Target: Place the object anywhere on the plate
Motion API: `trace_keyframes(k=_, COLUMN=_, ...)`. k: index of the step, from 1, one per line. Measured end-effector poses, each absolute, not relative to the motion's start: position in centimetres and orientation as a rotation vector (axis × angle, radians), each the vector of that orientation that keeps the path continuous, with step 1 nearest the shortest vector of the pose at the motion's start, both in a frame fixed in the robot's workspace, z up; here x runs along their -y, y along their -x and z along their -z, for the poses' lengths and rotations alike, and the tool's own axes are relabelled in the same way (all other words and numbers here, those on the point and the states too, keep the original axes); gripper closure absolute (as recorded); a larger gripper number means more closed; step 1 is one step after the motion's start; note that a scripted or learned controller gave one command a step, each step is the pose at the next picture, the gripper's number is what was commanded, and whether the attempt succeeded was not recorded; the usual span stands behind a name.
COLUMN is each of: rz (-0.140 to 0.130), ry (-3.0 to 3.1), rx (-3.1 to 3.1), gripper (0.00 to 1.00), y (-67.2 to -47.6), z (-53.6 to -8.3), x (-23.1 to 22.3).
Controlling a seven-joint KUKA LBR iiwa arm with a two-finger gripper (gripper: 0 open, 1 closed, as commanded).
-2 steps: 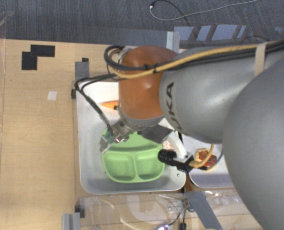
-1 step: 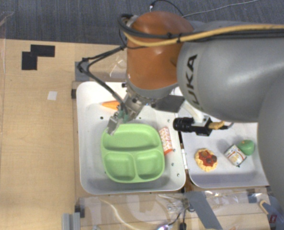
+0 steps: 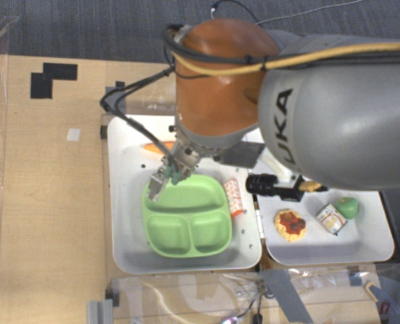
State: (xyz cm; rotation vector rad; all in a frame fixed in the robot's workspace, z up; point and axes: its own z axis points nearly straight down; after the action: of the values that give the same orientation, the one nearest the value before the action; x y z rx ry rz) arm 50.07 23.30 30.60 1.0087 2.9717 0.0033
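A light green divided plate (image 3: pixel 189 221) with three compartments lies in the left white bin (image 3: pixel 125 201). My gripper (image 3: pixel 164 179) hangs over the plate's upper-left rim, reaching down from the large orange-banded wrist. A small dark green bit shows at its tip, and I cannot tell what it is. A red-and-white packet (image 3: pixel 233 198) lies just right of the plate, touching its edge. An orange, carrot-like piece (image 3: pixel 152 148) lies in the bin behind the gripper, partly hidden by the arm.
The right bin (image 3: pixel 375 248) holds a round yellow-and-red pizza-like toy (image 3: pixel 291 225), a small labelled can (image 3: pixel 331 219) and a green fruit (image 3: pixel 349 208). The arm covers the back of both bins. Bare wooden bench lies to the left.
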Motion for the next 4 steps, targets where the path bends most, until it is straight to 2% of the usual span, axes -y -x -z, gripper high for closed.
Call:
trace_keyframes(k=1, rz=-0.004, ry=-0.997, rx=-2.974, gripper=1.00, y=-50.3, z=-31.5, x=-23.5)
trace_keyframes(k=2, rz=-0.006, ry=-0.985, rx=-2.975, gripper=1.00, y=-50.5, z=-32.4, x=-23.7)
trace_keyframes(k=3, rz=0.000, ry=-1.705, rx=-2.637, gripper=1.00, y=-56.0, z=-28.0, x=-23.5)
trace_keyframes(k=4, rz=0.000, ry=-1.704, rx=-2.638, gripper=0.00, y=-56.0, z=-28.0, x=-23.5)
